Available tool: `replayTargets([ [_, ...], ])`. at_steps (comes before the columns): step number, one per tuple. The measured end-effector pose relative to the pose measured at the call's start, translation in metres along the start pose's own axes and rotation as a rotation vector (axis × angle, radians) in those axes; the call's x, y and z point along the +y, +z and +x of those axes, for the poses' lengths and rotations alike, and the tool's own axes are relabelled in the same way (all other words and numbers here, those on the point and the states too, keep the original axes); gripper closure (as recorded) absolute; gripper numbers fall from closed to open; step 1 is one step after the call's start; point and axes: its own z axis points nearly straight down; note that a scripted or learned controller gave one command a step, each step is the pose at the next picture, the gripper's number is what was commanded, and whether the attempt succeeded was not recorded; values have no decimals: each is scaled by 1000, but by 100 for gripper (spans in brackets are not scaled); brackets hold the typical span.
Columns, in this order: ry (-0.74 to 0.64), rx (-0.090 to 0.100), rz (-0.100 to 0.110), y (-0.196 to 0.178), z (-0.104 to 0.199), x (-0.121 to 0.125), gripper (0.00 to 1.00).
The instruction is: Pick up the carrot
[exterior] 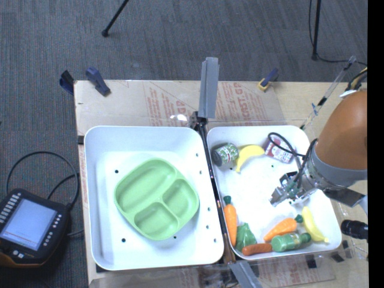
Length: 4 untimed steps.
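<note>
The grey arm's two-finger gripper [287, 192] hangs over the right-hand shallow white bin [259, 135], above a bare patch of its floor. Whether it is spread or closed I cannot tell from this slant; nothing visibly sits in it.

There are several carrot-like pieces. The closest, a short orange toy carrot with a green top [282, 227], lies just below the gripper, tilted, its leafy end touching a pale yellow banana [314, 224] and its side near a green plastic bottle [290, 242]. A longer orange carrot [231, 219] lies well to the gripper's left, along the bin wall.

The short carrot looks like a light, stiff, smooth plastic toy, so it probably slips. Judging by its taper, the thick middle, gripped across its width, seems the safest hold.
</note>
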Motion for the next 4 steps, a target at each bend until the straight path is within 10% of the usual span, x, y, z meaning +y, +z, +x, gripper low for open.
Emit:
replayTargets([
  [1, 0, 0, 0, 0, 0, 0, 0],
  [2, -204, 2, 0, 82, -50, -28, 0],
  [3, 151, 3, 2, 123, -39, -23, 0],
  [4, -81, 0, -2, 122, -89, -41, 0],
])
